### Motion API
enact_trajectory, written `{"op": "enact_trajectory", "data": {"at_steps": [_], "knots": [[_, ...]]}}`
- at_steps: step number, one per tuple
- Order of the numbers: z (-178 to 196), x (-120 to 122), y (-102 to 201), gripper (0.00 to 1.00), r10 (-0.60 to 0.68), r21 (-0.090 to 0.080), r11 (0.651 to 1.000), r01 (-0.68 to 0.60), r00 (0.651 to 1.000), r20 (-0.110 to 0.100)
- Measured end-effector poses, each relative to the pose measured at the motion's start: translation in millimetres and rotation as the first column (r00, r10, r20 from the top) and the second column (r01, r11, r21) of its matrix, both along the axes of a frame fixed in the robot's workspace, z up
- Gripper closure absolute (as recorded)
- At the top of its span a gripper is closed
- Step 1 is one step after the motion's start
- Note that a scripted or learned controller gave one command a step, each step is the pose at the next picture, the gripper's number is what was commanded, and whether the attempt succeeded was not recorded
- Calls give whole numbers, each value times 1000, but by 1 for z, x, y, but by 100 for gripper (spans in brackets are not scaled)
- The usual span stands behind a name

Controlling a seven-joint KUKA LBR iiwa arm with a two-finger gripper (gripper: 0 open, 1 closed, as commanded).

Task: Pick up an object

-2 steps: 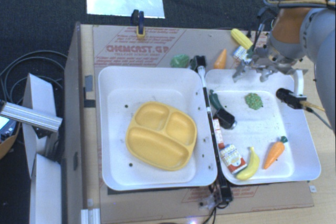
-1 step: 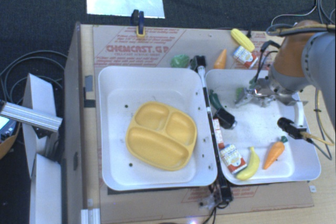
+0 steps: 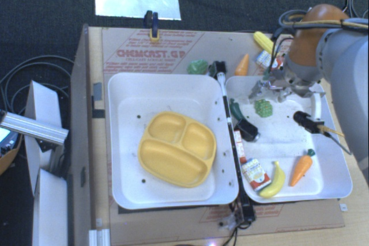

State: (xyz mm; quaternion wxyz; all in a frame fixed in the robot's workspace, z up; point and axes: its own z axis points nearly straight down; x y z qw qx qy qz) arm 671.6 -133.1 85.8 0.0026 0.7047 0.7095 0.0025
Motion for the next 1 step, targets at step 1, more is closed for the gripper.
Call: {"op": "enact_trajectory", "data": {"at_steps": [1], "knots": [[-1,-2,52,0,2,2,1000,-2,1000,-5]]}}
